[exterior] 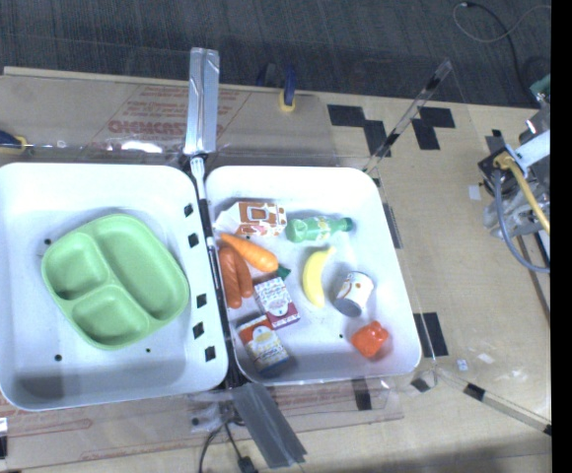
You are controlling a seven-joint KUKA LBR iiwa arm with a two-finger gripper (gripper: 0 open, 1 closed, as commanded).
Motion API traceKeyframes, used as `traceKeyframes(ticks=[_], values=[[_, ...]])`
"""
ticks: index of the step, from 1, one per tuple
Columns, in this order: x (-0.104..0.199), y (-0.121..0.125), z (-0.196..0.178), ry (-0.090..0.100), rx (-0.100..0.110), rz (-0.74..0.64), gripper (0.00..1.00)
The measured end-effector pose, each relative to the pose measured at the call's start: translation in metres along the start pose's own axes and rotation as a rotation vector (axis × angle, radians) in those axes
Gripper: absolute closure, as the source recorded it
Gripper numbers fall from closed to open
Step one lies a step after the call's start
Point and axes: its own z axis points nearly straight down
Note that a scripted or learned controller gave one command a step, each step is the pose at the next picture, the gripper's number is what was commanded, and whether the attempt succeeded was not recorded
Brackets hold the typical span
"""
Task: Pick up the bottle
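Bins stand side by side on the bench, two of them, both white and shallow. The left bin (10,363) holds one green plate (113,279) with three compartments, and it lies a little left of the middle, turned at a slant.

The right bin (390,264) holds many small things. The bottle (318,229) is green and lies on its side in the far part of this bin, its cap pointing right. Just left of it is an orange and white carton (258,217). Near the carton, a carrot (249,252) lies at a slant, and two sausages (232,274) lie beside the left wall, touching the carrot. A banana (314,276) lies in the middle, just nearer than the bottle but apart from it. Right of the banana is a white cup (353,292) on its side. A red fruit (370,339) sits in the near right corner. A red packet (276,301) lies left of the banana, and a second packet (264,348) lies at the near wall.

At the right edge, well apart from the bins, I see arm hardware (521,166) with cables. Whether the claw is wide or narrow, I cannot tell.
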Motion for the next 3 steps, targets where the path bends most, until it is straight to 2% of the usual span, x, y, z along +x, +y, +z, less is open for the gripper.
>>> traceKeyframes(ticks=[3], values=[[0.003, -0.002, -0.028, -0.007, 0.001, -0.03, 1.0]])
